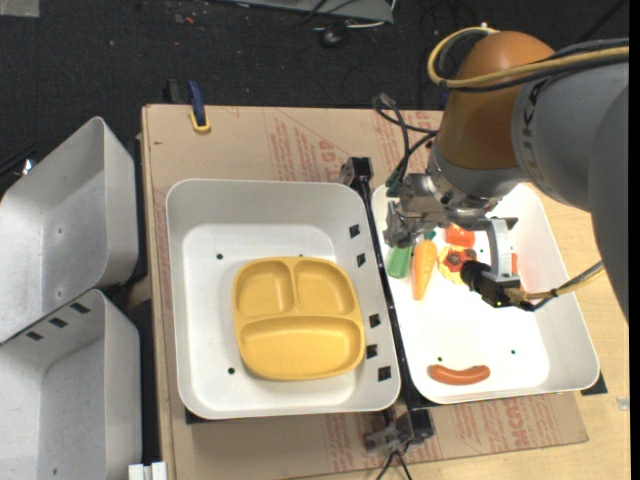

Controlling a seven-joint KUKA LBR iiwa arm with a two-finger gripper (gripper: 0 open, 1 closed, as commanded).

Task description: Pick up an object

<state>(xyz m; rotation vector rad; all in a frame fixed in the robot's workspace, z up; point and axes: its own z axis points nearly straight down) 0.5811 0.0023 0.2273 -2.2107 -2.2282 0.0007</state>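
In the right bin (pixel 560 363), near its far left corner, the tool (pixel 418 230) hangs just above a toy carrot (pixel 424 266), whose long axis runs toward the near edge; whether the tool is open I cannot tell.

- A yellow divided plate (pixel 298 317) (three compartments) lies in the left white bin (pixel 190 268).
- The table (pixel 260 133) is brown board, with a small blue-yellow clamp (pixel 199 111) at its far edge.
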